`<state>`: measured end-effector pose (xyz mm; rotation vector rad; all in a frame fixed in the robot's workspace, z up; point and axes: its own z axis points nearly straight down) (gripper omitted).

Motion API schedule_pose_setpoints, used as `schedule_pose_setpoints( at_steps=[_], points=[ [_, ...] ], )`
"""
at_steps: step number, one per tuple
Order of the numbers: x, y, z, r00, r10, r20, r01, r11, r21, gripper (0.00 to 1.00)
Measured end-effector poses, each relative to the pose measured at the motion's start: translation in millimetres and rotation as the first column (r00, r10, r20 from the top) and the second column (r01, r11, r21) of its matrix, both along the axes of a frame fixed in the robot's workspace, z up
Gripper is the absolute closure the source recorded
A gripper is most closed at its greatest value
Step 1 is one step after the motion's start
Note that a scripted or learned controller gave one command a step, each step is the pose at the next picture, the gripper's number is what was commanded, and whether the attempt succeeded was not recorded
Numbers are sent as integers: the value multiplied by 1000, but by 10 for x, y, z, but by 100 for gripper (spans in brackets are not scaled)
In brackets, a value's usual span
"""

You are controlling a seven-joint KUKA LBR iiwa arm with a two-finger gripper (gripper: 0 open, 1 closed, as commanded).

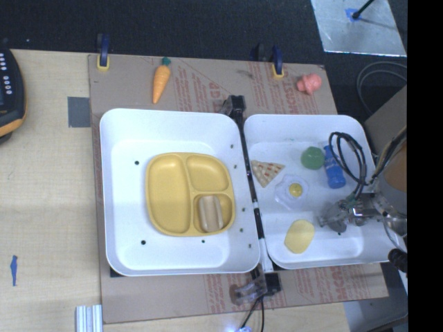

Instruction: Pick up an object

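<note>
Your claw (pixel 337 220) sits low in the right bin (pixel 277 126), but you cannot tell how it is set. The yellow lump (pixel 299 236) lies just left of it, slightly nearer, untouched.

light: bright, even | glare: left white bin (pixel 118 185) washed out | focus: slightly soft | shadows: faint

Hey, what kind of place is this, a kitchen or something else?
Probably a robot test bench: two white bins clamped on cardboard, toy food like a carrot, and a cabled gripper.
</note>
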<state>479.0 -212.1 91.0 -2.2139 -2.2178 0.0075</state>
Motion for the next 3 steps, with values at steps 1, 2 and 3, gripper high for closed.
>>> schedule_pose_setpoints(
  at_steps=[1, 2, 3],
  points=[
    [36, -10, 114, 1000, 1, 7, -1, 1000, -3, 100],
    [128, 508, 836, 1000, 7, 14, -7, 1000, -1, 100],
    [1021, 1236, 1229, 1000, 13, 18, -13, 1000, -1, 100]
  ],
)
